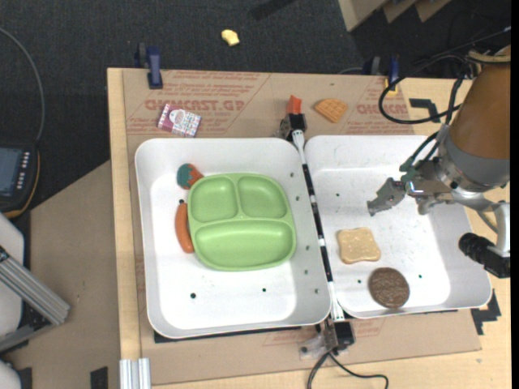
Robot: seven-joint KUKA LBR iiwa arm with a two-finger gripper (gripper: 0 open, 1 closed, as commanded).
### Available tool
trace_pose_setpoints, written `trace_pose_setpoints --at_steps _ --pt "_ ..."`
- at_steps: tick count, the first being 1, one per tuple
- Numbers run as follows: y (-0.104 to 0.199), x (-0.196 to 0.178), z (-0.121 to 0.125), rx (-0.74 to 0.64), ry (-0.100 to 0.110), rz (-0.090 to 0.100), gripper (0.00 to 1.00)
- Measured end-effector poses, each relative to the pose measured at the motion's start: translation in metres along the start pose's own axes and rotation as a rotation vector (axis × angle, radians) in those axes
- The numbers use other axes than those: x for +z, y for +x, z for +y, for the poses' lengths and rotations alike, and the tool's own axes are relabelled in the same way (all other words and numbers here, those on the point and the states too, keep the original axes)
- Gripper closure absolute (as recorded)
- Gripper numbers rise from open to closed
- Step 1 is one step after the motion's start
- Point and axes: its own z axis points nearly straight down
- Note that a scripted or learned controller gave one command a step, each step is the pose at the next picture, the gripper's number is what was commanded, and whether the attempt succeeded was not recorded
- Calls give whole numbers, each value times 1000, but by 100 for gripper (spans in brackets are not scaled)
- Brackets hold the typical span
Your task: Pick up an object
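Your hand (388, 198) hovers over the right bin (454, 294) — fingers spread, gripping nothing. The toast slice (358, 245) lies at its 7 o'clock, brown cookie (389, 287) just beyond — both untouched.

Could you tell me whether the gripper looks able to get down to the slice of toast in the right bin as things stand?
Probably yes. The gripper hangs over the right bin, up and to the right of the toast; nothing covers the toast, and the brown round patty lies apart from it.

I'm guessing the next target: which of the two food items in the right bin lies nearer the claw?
The pale toast slice: it lies just below the claw, while the round brown patty sits farther toward the bin's front edge.
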Motion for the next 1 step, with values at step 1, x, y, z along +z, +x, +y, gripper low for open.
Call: trace_pose_setpoints --at_steps 1 --pt "2 59 11 0 7 1 0"
